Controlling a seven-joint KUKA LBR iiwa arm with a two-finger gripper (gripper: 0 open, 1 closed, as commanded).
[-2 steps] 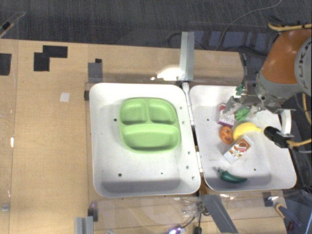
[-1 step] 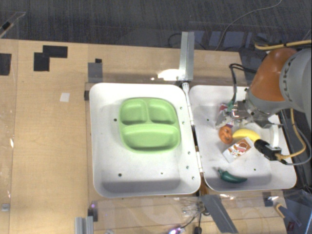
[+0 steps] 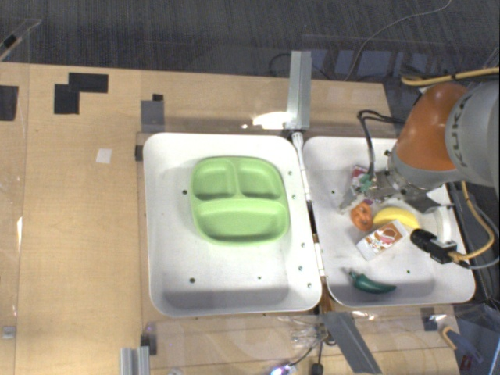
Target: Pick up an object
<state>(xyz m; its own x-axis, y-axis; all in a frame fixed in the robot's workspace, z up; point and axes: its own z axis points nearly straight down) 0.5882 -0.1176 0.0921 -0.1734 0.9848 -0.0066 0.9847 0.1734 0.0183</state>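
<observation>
Tool [image 3: 361,194] sat low in right bin [image 3: 336,162] over orange toy [image 3: 361,215] beside banana [image 3: 394,216]; finger opening could not be told; best centred on one item before closing.

A pale wooden bench [image 3: 70,233] is filling most of the view, with black square markings [image 3: 78,91] sitting near its far left corner and a small white tag [image 3: 103,156] lying beside them. Dark grey carpet [image 3: 195,14] is running along beyond the bench's far edge, and a thin cable [image 3: 406,18] is trailing across it toward the right.
</observation>
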